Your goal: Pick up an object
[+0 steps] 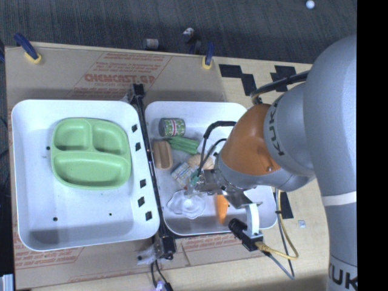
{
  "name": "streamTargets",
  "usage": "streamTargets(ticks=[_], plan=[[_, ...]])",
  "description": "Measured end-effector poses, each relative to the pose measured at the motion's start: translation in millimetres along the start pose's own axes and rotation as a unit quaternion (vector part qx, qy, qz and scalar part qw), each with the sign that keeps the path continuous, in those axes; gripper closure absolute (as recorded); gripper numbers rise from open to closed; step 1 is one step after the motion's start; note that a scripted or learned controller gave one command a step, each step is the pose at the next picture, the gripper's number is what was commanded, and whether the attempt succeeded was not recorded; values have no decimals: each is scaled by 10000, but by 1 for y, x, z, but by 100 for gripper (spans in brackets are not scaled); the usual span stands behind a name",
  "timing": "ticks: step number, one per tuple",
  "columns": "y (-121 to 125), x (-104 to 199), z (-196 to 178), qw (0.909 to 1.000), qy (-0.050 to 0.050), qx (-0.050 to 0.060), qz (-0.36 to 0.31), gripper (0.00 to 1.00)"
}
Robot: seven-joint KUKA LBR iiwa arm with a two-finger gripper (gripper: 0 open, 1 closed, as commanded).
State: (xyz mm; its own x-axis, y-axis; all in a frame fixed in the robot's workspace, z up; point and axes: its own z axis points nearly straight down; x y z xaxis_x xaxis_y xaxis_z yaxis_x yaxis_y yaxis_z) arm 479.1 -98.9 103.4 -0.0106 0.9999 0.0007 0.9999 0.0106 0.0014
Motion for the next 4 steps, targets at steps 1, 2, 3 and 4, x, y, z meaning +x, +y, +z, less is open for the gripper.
streamTargets(ticks=[1, 2, 3, 4], plan=[[16, 49, -208, 10000, -12, -29, 18, 100], [-2, 24, -149, 10000, -3, 14, 30, 100], [-3, -52, -102, 10000, -7, 20, 24, 100], [-3, -51, -102, 10000, -6, 19, 21, 0]])
